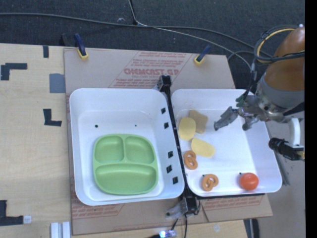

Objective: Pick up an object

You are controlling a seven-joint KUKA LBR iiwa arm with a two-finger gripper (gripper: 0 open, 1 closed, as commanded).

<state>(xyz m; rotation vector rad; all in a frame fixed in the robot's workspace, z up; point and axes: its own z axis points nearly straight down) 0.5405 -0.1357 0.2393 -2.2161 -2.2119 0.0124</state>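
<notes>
One fixed camera above the tabletop (pixel 29 133), looking down at a slant.

It sits far enough back to take in both white bins whole, with dark floor beyond the tabletop's far edge. The gripper (pixel 233 120) hangs over the right bin (pixel 262 152); the left bin (pixel 79 133) lies well off to the gripper's far side, towards the frame's left.

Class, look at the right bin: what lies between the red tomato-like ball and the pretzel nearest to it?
In the camera view, only bare white bin floor lies between the red ball and the orange pretzel.
</notes>
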